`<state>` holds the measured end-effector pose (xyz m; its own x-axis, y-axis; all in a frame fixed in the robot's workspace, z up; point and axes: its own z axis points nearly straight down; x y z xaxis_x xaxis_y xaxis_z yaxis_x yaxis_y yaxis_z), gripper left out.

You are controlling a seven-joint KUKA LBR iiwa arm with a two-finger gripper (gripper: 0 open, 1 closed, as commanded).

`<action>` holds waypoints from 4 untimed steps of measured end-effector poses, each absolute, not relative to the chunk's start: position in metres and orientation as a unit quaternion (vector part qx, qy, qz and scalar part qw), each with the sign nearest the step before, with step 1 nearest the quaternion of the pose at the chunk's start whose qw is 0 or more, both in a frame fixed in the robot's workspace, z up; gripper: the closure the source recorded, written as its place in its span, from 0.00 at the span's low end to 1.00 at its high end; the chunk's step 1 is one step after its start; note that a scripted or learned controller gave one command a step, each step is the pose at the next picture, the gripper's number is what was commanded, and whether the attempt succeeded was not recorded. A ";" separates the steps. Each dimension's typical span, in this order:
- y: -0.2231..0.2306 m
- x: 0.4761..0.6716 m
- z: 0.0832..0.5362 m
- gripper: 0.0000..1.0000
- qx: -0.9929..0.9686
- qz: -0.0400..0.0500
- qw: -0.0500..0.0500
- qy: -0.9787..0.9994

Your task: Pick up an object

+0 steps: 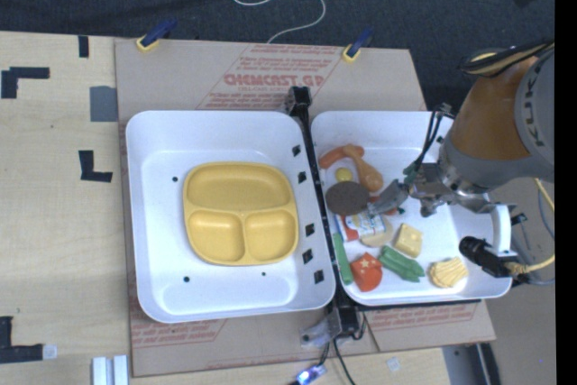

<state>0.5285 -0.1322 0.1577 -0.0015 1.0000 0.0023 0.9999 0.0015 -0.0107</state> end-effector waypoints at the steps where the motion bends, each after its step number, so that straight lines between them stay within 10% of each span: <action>1: -0.141 0.530 0.105 0.00 -0.707 0.002 0.004 -0.707; 2: -0.139 0.533 0.090 0.00 -0.706 -0.003 0.002 -0.708; 3: -0.135 0.538 0.104 1.00 -0.704 -0.008 0.001 -0.710; 4: -0.131 0.545 0.163 1.00 -0.706 0.000 -0.001 -0.708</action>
